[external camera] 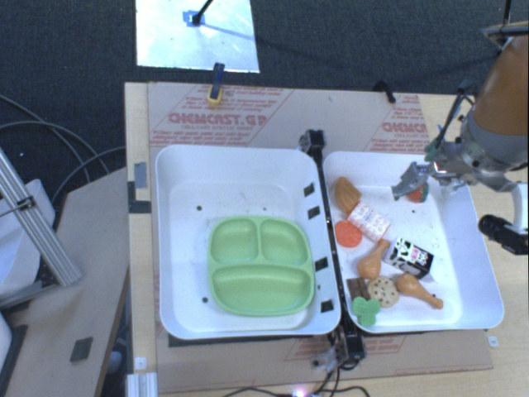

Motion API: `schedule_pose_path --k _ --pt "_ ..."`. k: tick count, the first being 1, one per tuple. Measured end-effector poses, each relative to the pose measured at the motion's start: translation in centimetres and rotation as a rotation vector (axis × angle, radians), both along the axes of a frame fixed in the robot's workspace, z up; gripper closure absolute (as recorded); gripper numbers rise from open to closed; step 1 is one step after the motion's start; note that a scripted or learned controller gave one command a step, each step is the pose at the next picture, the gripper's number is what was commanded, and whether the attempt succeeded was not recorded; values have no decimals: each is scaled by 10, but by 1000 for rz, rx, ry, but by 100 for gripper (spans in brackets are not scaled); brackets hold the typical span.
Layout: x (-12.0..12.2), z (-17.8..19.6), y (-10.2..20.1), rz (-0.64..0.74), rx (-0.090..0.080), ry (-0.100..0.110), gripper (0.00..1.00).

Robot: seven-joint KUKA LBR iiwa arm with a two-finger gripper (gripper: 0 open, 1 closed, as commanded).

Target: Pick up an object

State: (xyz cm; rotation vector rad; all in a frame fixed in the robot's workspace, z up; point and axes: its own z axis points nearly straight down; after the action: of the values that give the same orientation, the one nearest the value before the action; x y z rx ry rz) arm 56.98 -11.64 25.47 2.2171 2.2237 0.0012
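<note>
Claw [411, 187] was what you saw first, up near the back of the right bin [479, 246], and its tips hung low over a small red and green toy [419, 193]. That toy sat just under the claw, right beside the tips, maybe touching them. You could not tell if the claw was wide or narrow, or if it had the toy, because it was small and blurry.

You should have watched for a miss. The toy was little and partly hidden, so the tips could have closed on air or bumped it away. If it slid, it could have rolled to the bin's back wall.

Close by, toward the middle, lay a brown bread piece [346, 194] and a pink and white block [369, 220]. Lower down were an orange disc [348, 235], a black and white carton [410, 256], two drumsticks, a cookie [382, 291] and a green bit [366, 308]. Over in the left bin [182, 222] sat a green tray [261, 265].
</note>
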Motion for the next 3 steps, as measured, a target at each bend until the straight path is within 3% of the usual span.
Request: schedule_pose_path --k 1,2,3 --pt "-80 -84 -5 -5 3 11 0" --pt "-42 -155 3 -2 1 1 0" --pt "-50 -115 -2 -3 0 -2 0"
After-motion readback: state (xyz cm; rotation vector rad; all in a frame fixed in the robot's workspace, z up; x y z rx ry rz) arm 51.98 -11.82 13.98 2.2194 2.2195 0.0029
